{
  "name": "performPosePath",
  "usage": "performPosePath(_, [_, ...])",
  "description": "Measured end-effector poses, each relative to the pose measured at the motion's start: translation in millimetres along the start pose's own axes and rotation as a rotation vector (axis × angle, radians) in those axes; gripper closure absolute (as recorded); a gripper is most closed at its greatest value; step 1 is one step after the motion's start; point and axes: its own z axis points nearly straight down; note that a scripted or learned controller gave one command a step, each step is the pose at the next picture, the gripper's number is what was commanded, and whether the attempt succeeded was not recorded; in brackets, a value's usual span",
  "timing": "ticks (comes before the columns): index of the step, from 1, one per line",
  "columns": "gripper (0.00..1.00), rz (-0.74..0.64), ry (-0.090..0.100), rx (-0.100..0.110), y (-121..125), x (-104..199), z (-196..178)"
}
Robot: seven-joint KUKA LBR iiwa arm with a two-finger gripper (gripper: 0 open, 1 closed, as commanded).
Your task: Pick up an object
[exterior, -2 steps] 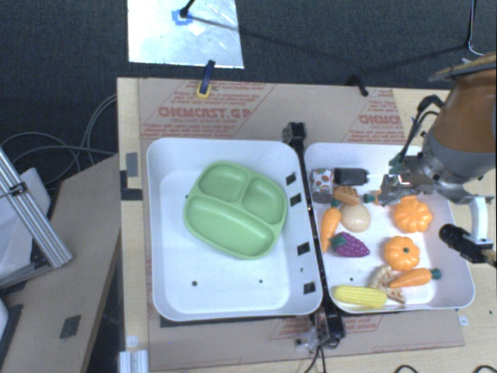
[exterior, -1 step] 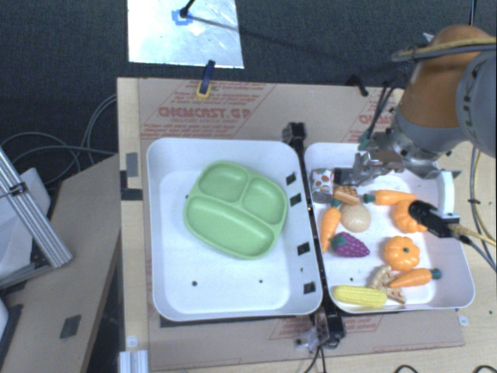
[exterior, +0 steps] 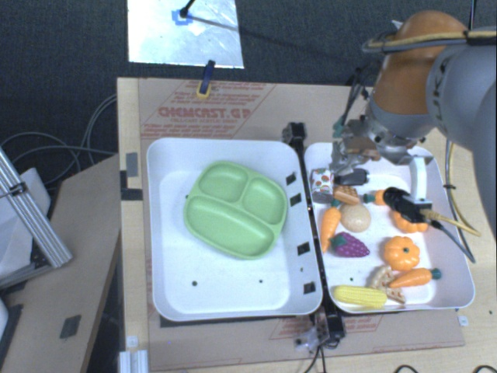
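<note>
My gripper [exterior: 343,162] hangs over the back left part of the right bin [exterior: 458,286], just above the toy foods. Right below it, at the bin's left wall, stand a small can [exterior: 321,182] and a tan bread roll [exterior: 347,196]. A pale round onion [exterior: 356,219], a carrot [exterior: 330,223] and purple grapes [exterior: 350,245] lie a little nearer the front. An orange pumpkin [exterior: 401,252], a second carrot [exterior: 412,278] and a yellow corn cob [exterior: 359,295] lie toward the front. I see nothing lifted from the bin.
The left bin [exterior: 178,286] holds a green divided plate [exterior: 235,207]. A black divider [exterior: 309,224] runs between the two bins. An orange pepper [exterior: 407,223] lies at the right side of the right bin. The grey arm [exterior: 435,76] crosses above that bin's back right.
</note>
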Motion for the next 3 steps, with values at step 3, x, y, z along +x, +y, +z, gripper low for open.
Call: performPosePath(3, [1.0, 0.008, -0.002, 0.002, 37, 67, 6])
